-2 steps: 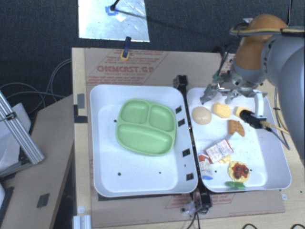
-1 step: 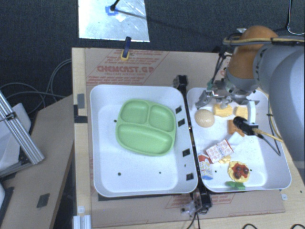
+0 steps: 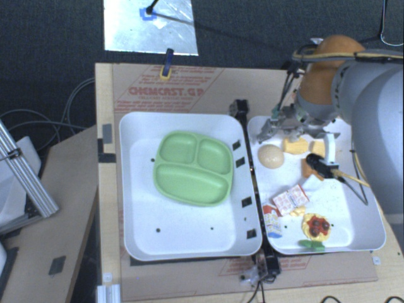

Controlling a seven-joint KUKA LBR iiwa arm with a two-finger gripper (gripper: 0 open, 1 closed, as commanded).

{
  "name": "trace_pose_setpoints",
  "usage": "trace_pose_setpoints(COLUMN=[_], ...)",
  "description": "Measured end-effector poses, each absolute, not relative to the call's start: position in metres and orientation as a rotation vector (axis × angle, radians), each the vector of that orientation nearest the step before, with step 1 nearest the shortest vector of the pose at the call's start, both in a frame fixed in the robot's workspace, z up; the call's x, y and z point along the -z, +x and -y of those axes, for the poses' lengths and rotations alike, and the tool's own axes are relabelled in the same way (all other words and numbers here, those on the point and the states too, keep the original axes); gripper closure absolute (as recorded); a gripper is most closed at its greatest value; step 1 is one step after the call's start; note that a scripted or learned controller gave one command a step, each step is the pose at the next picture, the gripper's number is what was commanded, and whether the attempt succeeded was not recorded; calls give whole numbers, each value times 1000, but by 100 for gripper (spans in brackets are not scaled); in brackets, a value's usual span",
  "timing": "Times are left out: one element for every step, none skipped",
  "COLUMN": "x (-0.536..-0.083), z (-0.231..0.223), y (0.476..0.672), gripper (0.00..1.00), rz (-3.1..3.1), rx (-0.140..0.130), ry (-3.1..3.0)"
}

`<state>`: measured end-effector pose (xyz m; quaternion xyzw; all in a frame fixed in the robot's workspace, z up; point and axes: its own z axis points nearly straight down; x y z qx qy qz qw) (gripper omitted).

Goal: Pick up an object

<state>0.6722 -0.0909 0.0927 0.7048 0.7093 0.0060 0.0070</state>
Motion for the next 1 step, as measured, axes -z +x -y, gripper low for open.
trace_pose_setpoints(x=[-103], z=[91], y=[673], gripper=[100], rz=[-2218], rx=[-21], ry=[2202])
